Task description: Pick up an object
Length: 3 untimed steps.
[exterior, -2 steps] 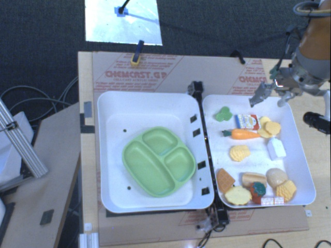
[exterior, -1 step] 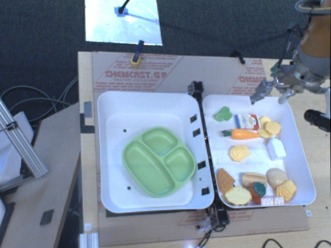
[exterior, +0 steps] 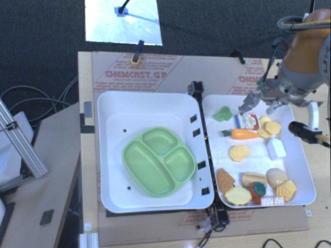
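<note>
Pincer [exterior: 261,102]: spread, nothing gripped; hung over right bin's [exterior: 309,177] far edge.
Nearest: packet [exterior: 247,121], carrot [exterior: 244,134].
Risk: crowding; neighbours may be nudged, grip missed.

You see the arm [exterior: 309,45] cut off by the right and top edges, so its upper part is out of view. The gripper [exterior: 261,103] is blurred, and you cannot tell how it stands. The small packet [exterior: 247,121] under it has print too small to read. At the near end of the right bin [exterior: 305,187] the toy foods [exterior: 256,186] overlap, hiding parts of each other. The metal frame [exterior: 18,138] runs off the left edge
</note>
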Available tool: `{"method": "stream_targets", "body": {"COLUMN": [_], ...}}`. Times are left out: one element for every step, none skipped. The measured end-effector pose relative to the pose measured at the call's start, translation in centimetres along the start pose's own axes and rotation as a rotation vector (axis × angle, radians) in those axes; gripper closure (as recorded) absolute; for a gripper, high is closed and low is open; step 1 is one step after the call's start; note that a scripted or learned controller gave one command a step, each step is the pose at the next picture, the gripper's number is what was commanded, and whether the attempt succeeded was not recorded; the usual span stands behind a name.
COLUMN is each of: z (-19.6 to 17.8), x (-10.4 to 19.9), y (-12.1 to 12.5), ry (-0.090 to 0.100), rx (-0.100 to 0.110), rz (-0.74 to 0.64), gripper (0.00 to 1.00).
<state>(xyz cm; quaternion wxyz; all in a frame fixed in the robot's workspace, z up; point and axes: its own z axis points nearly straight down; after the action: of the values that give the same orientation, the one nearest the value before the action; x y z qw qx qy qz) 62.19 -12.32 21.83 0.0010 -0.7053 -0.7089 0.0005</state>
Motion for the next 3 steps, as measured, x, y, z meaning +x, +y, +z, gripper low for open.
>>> {"method": "stream_targets", "body": {"z": [5.1,10.3,13.5], "x": [-0.8,-1.7,-1.7], "y": [-0.6,-0.1,0.0], "ry": [0.0,0.0,-0.001], "rx": [0.001,-0.001,-0.001], "rz": [0.004,0.004,0.004], "gripper": [0.0,0.0,0.0]}}
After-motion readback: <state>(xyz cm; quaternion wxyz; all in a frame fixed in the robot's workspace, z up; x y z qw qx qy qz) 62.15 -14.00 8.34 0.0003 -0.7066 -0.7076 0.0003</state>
